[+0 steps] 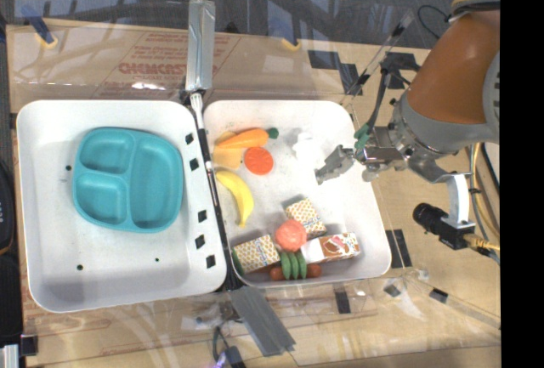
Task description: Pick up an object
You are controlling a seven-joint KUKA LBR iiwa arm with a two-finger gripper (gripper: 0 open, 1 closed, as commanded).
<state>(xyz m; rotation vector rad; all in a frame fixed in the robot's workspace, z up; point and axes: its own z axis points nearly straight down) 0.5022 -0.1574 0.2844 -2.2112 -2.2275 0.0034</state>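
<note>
The left bin [42,213] is white, smooth plastic with round corners. In its middle, a little toward 12 o'clock, lies a teal plate [127,179]. The plate is smooth and has 3 sunken parts, 1 long and 2 smaller.

The right bin [280,116] touches it side by side and looks the same. It holds toy food. At its 10 o'clock lies a long orange carrot [242,138] with a dark green tip. Just beside it sits a flat, round orange slice [258,160]. Below them curves a smooth yellow banana [235,195], near the bin's 9 o'clock.

At 6 o'clock many toys are packed close. A patterned block [256,252] sits at the left of the pile. A round red tomato [291,234] is in the middle, with a second patterned block [306,213] touching it above. Green beans [293,265] lie under the tomato. A small box [333,248], red and white, lies at the right.

At the bin's 3 o'clock hangs the grey metal gripper [333,165], above the white floor and apart from the toys. I cannot tell how wide its fingers stand. Nothing shows between them.
</note>
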